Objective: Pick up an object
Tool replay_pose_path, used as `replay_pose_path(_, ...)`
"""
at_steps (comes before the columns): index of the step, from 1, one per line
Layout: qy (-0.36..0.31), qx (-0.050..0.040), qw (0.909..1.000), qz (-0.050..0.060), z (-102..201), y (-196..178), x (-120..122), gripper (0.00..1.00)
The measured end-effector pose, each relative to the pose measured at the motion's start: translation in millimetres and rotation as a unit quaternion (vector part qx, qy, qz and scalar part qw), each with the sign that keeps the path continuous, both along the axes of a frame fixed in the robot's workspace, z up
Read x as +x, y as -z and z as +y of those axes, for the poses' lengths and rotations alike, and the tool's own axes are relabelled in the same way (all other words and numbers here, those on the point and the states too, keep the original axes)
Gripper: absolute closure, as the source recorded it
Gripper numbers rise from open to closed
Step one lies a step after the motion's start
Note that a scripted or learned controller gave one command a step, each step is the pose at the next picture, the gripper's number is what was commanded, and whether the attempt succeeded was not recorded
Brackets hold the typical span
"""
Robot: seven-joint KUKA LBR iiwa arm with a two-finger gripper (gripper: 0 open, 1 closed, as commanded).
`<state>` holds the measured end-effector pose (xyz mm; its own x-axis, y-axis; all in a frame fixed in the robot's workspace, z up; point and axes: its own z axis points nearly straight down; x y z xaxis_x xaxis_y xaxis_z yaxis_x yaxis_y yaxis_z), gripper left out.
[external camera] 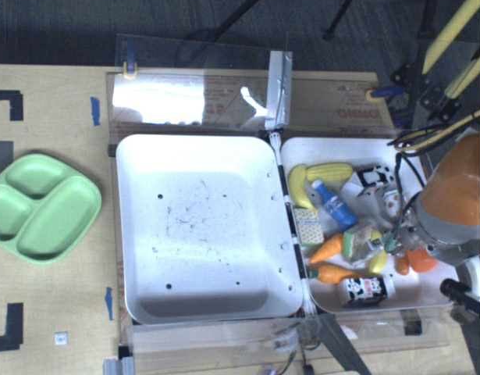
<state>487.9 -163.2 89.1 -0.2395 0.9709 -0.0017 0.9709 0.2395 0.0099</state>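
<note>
My pincer (389, 244): low in the right bin (345, 297), down among the clutter near its right side; my wrist and the orange band cover it from above, so I cannot tell how it is set or whether anything sits in it.
Nearest thing: a small yellow piece (377, 262) lies just beside my tip, towards the front; a green-and-clear wrapped item (357, 242) lies just to the left.
Other candidates: two orange carrots (331, 260) lie further left, long axes running roughly left to right; a black-and-white cow-patterned block (364, 288) sits near the front wall.
Further back: a blue bottle (333, 204) lies slanted towards the middle of the bin, with a yellow banana (304, 183) and a yellow corn cob (328, 171) behind it.
In the way: an orange-red round thing (417, 261) lies under my wrist; the pile is tight, so I judge a neighbour may get nudged or caught too.
Left bin (146, 158): well apart from me.
Worktop (60, 84): bears a green divided plate (41, 207) at far left.
</note>
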Motion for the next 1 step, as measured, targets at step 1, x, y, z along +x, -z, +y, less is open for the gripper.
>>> replay_pose_path(1, 0.002, -0.0007, 1.0, -0.001, -1.6, -8.6, -0.4, 1.0)
